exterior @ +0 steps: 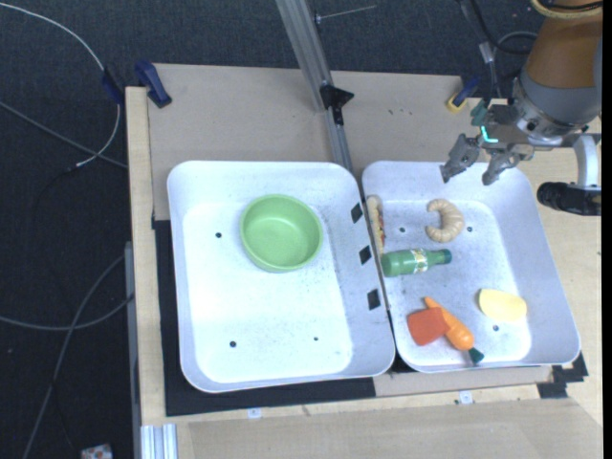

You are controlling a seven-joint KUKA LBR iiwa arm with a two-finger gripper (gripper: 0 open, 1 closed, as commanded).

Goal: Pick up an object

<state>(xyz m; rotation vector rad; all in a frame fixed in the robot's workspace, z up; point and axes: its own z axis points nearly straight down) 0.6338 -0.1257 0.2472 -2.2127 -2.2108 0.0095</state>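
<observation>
Orange carrot toy [457, 332] lies nearest the camera in the right bin [545, 256], touching a red-orange piece [426, 325], with a pale yellow lemon-like piece [502, 305] just beside them. Farther in, a green bottle [415, 261] lies on its side near the divider, and a curled tan croissant-shaped toy [444, 219] sits beyond it. The green bowl [280, 231] rests in the left bin [191, 256]. Farthest back, the gripper [475, 166] hovers above the right bin's far rim, fingers spread apart and holding nothing. The croissant looks the closest candidate: I'd centre over its arc, straddle the narrow width, and descend straight before closing
</observation>
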